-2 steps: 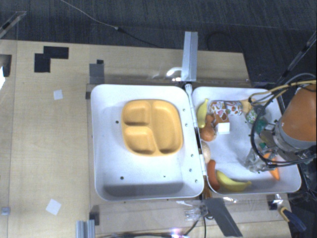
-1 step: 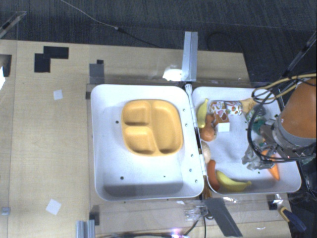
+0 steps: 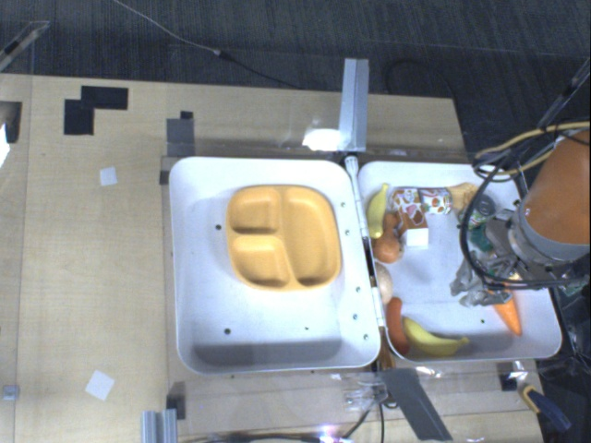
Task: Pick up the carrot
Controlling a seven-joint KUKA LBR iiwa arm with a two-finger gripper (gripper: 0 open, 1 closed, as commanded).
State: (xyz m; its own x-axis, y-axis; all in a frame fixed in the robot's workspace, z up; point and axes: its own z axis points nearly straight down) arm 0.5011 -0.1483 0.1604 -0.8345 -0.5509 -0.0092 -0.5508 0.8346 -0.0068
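A robotics lab: plywood bench, two white bins, loose cables.

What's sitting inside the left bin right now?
The left bin holds a yellow divided plate with three compartments, which hold nothing visible. Whatever bin floor lies under the plate is covered.

Arm w/ orange band in from right, gripper low over right bin, just beside carrot at bin's near-right corner. Bananas along front edge. Left bin has yellow divided tray.
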